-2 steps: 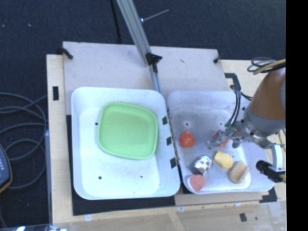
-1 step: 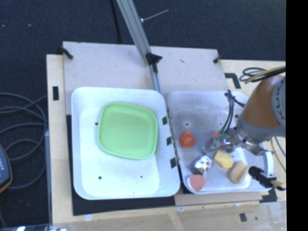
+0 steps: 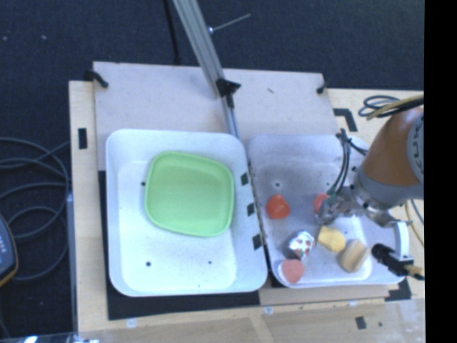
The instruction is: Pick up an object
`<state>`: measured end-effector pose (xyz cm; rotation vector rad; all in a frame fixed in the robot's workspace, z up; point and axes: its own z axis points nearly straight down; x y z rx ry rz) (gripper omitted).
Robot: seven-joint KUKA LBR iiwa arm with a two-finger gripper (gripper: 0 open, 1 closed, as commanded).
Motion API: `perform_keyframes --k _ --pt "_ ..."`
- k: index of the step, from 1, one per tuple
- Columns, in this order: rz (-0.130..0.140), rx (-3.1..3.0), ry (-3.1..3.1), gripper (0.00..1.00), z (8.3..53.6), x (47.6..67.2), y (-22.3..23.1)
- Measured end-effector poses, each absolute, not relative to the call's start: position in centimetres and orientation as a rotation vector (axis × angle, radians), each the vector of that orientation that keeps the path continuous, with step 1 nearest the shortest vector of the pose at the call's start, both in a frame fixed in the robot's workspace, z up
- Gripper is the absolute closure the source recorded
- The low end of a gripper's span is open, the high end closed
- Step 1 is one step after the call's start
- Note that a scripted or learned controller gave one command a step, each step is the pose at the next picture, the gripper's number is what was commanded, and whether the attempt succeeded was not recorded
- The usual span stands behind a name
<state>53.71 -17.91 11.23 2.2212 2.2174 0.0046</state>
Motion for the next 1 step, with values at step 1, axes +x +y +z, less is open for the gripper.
perform_keyframes --k 1 --pt "0.004 2.218 2.219 1.0 15.66 54.41 -17.84"
